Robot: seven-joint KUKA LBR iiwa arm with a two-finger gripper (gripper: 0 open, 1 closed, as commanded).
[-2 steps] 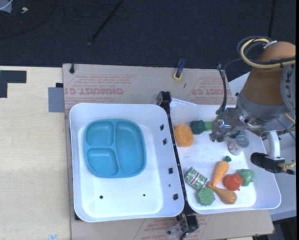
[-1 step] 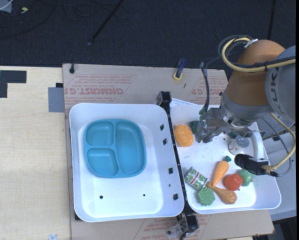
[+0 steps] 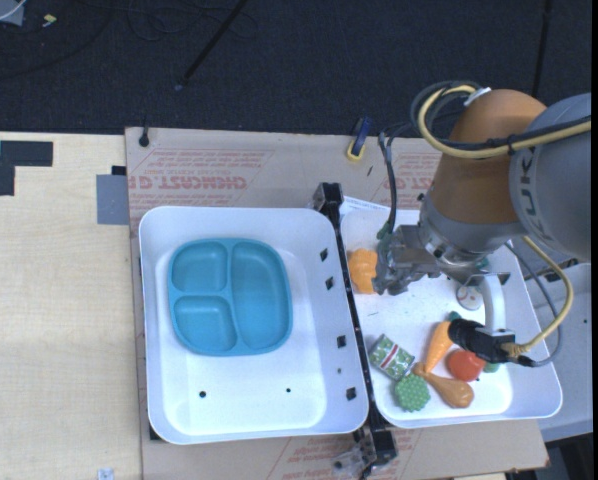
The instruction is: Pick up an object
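Where bins meet, rounded orange toy (image 3: pixel 362 270), smooth blue tray (image 3: pixel 228 297).

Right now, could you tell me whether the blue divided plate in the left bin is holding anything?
Empty. The blue divided plate lies flat in the left bin, and all three compartments show only bare blue surface. The toy foods sit in the right bin.

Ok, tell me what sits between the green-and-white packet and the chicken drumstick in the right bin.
In the camera view, a green bumpy ball lies between the packet and the drumstick.
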